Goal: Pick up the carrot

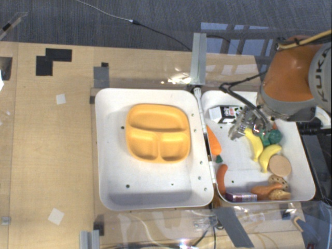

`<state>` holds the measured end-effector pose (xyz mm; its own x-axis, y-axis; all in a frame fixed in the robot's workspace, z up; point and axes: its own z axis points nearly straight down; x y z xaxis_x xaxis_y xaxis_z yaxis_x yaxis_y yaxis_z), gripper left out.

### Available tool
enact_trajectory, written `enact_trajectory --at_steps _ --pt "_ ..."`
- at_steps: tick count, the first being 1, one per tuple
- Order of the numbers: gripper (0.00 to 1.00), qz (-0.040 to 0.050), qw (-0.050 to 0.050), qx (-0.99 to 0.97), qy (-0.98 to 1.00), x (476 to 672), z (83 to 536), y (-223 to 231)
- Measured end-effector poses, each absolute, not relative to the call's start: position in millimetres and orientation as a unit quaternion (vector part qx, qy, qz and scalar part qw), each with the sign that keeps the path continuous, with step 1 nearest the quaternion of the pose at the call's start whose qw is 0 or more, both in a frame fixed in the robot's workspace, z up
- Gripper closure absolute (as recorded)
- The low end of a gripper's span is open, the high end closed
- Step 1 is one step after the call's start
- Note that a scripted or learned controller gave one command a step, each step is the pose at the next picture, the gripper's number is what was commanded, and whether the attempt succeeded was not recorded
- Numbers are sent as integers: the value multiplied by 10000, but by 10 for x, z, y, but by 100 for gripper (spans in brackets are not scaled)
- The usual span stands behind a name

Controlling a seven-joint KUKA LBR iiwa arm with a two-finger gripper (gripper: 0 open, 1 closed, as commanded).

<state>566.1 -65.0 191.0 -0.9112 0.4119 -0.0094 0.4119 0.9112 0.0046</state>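
Note:
The carrot (213,143), orange with a small green top, lies along the left wall of the right bin (306,183), close to the divider between the bins. My gripper (239,128) hangs over the middle of the right bin, to the right of the carrot and slightly farther back, apart from it. Its metal fingers (233,133) point down and left and stand open with nothing between them. A yellow banana (256,144) lies just right of the gripper.
In the right bin there are also a red sausage (222,177), a green toy (272,136), a tan round slice (280,166), bread pieces (270,192) and a black-and-white card (224,113). The left bin (111,185) holds a yellow divided plate (157,132).

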Motion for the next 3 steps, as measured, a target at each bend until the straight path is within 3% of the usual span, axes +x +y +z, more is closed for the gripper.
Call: enact_trajectory --at_steps 1,2,3 --pt "0 5 39 2117 9773 5653 1898 -665" --pt "0 1 13 2640 9645 5422 946 -831" --pt "0 1 17 2762 9611 4893 1151 -921"
